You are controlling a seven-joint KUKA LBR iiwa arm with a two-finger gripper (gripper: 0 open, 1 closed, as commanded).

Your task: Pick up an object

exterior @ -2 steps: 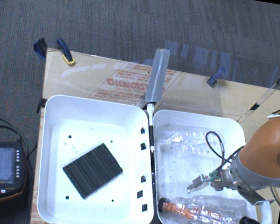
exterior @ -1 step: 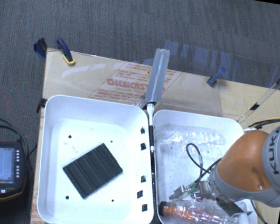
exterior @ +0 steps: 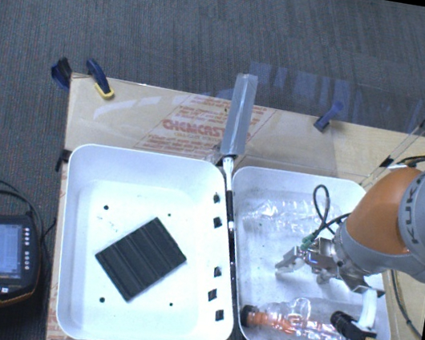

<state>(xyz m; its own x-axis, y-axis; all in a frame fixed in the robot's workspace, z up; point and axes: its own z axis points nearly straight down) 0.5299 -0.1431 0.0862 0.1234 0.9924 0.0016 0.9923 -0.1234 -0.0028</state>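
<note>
The left bin (exterior: 88, 184) carries a ribbed black pad (exterior: 141, 257) near its middle. In the right bin (exterior: 275, 186), a clear bottle (exterior: 296, 321) lies along the front edge. The gripper (exterior: 294, 261) hangs above, spread open and empty; it should be centred over the bottle before closing.

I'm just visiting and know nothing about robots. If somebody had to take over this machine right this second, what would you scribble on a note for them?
Gripper: low over the right bin, above crinkled clear plastic; nothing seen between its fingers, and I cannot tell if they are open or shut.
Right bin also holds a clear bottle with an orange cap lying along the near wall.
Left bin: a flat black ribbed pad lies on the floor, untouched.
Done: the arm has reached into the right bin.
Left: grasp something and lift it; no pick is confirmed.
</note>
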